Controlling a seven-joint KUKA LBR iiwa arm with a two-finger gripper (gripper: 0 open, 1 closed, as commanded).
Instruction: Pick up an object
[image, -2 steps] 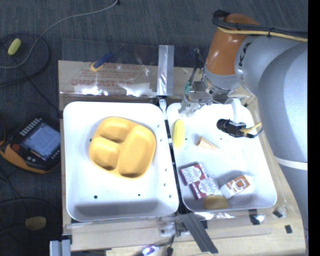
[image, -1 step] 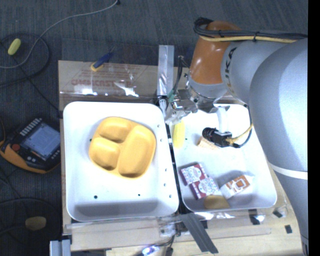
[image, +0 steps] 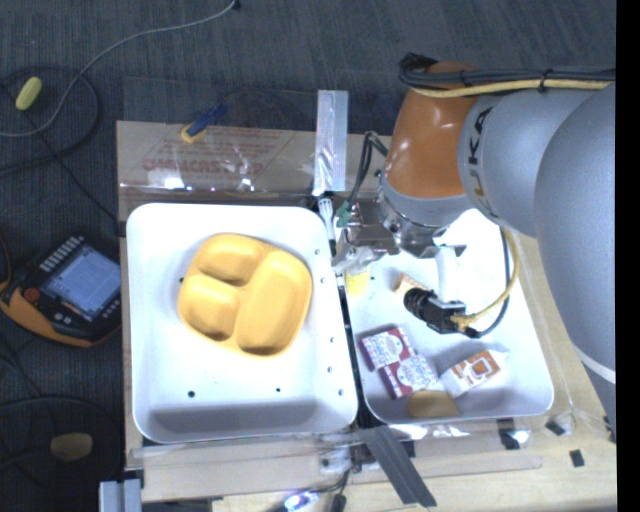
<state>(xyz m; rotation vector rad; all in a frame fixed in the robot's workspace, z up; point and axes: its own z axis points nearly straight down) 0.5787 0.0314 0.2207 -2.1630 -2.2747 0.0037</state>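
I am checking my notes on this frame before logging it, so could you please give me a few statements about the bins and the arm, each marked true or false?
1. The yellow sectioned tray lies in the left bin. True.
2. The right bin holds several small packets, including a red-and-white packet. True.
3. The yellow sectioned tray stands in the right bin. False: it is in the left bin.
4. The arm's orange band is over the right bin's far end. True.
5. The handheld controller lies inside the left bin. False: it lies on the floor, left of the bench.
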